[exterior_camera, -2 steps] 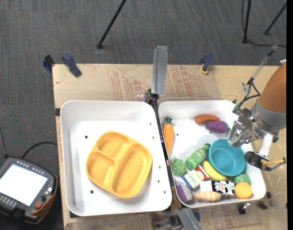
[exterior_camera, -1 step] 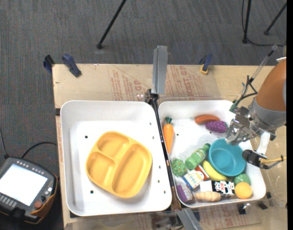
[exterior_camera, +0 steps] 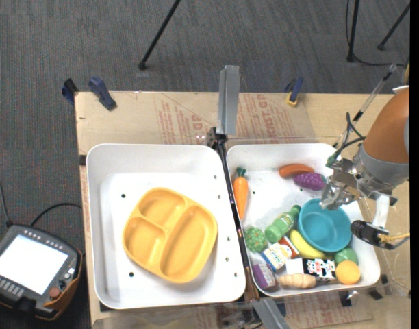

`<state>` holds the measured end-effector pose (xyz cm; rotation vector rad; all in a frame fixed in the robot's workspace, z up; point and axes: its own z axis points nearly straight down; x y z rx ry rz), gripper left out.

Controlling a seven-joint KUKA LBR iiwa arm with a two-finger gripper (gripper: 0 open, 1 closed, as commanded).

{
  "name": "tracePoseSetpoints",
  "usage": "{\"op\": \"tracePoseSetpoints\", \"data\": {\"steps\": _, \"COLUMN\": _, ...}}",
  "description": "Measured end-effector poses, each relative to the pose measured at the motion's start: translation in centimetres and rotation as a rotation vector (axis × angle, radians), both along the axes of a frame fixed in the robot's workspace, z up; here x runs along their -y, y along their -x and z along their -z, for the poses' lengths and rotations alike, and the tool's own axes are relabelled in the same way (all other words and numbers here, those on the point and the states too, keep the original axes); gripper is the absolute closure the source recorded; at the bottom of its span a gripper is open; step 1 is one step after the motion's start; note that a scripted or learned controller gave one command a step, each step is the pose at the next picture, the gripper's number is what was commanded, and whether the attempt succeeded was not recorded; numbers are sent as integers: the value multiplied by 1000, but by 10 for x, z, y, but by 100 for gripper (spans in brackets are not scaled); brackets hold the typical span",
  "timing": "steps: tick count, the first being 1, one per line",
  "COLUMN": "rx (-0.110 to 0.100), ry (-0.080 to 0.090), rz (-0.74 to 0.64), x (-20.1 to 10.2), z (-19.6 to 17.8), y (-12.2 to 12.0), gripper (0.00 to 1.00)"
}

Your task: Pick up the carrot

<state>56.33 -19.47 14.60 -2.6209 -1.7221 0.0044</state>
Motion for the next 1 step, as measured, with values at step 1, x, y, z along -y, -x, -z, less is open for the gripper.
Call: {"op": "tracePoseSetpoints", "data": {"steps": 1, "rx": 1, "ry": 1, "rz": 117, "x": -18, "z": -6, "y": -36, "gripper": 100}}
